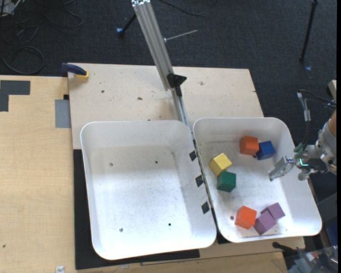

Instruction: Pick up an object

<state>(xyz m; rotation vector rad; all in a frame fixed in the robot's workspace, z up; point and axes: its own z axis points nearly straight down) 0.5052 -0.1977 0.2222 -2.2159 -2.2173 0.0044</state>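
The right bin [284,131] holds several cubes. An orange cube [249,145] touches a blue cube [266,150] near the far side. A yellow cube [220,163] and a green cube [227,181] sit by the bin's left wall. At the near side lie a second orange cube [245,216] and two purple cubes [265,223] [275,211]. My gripper [291,170] hovers over the bin's right edge, to the right of the blue cube. It looks open, and nothing sits between its fingers.
The left bin [91,152] stands beside the right one, its floor speckled with dark dots. A slanted aluminium beam [156,44] rises from the bench behind the bins. A blue clamp [75,70] lies at the bench's far left corner.
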